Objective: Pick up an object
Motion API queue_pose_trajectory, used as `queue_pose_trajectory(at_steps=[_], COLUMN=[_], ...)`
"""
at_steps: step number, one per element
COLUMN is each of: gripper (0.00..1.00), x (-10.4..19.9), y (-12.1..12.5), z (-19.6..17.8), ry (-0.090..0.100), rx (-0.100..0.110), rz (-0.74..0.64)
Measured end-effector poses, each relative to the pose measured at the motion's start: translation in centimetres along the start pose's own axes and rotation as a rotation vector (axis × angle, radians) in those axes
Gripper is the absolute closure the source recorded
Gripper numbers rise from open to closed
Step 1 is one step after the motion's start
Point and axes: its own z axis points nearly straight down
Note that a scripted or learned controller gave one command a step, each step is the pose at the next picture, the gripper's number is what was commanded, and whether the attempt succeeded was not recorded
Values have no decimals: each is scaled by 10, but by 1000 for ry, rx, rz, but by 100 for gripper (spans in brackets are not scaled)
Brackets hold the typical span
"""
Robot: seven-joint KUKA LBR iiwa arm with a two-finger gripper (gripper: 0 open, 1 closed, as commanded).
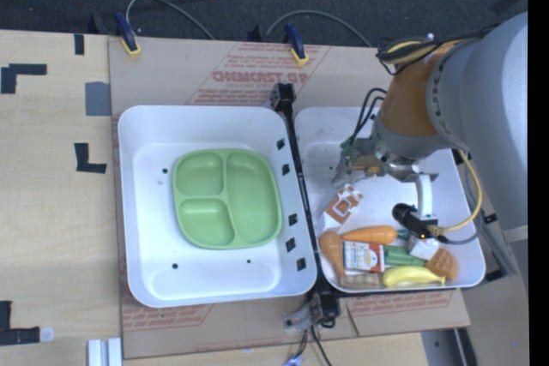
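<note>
My gripper (354, 164) hangs low over the upper middle of the right bin (467, 184), under the orange wrist band. Just below it lies a small white and orange carton (346, 206), close to the gripper tip; I cannot tell if they touch. Further toward the front of this bin lie a carrot (371, 235), a small printed box (362, 257), a yellow banana (413, 276), a green item (400, 255), an orange wedge (443, 263) and a brown rounded piece (330, 248). The arm hides part of the bin's right side.
The left bin (137, 184) holds a green divided plate (227, 197). A black clip and divider (290, 176) run between the two bins. Blue clamps (129, 37) and cables sit at the bench's far edge.
</note>
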Motion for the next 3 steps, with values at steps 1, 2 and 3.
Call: queue_pose_trajectory(at_steps=[1, 2, 3], gripper=[0, 0, 100], x=[0, 2, 2], y=[0, -49, -48], z=[0, 11, 1], ry=[0, 0, -1], rx=[0, -6, -8], rz=[0, 1, 1])
